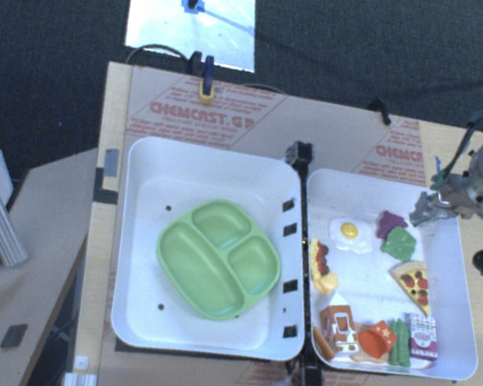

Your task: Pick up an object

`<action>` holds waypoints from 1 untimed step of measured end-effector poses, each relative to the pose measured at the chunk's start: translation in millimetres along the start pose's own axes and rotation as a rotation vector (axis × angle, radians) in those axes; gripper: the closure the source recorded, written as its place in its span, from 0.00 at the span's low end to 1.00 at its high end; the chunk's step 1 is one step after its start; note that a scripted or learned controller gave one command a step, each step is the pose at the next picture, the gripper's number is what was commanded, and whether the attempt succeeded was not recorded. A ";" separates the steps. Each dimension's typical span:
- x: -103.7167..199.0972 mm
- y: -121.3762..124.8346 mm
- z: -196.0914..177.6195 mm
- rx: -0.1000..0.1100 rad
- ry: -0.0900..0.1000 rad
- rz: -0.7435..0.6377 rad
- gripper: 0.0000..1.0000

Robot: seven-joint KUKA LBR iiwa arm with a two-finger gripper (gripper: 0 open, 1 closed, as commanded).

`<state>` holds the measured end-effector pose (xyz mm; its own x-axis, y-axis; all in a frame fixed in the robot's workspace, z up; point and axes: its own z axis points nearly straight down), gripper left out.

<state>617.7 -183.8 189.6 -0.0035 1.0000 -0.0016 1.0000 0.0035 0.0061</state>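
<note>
Gripper [425, 209] hanging over the far right corner of the right bin [467, 307], fingers too small and blurred to tell if spread or closed; nothing seen between them. Nearest targets just to its left and a little nearer the camera: purple piece [391, 223], then green piece [399, 243]. Egg [350, 233] further left, pizza slice [414, 283] below. Probably a short move down and left needed.
</note>
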 end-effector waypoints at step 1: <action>-0.3 1.5 -37.3 0.001 0.000 -0.001 1.00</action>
<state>618.9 -184.0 226.9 -0.0045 1.0000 -0.0012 1.0000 0.0045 0.0051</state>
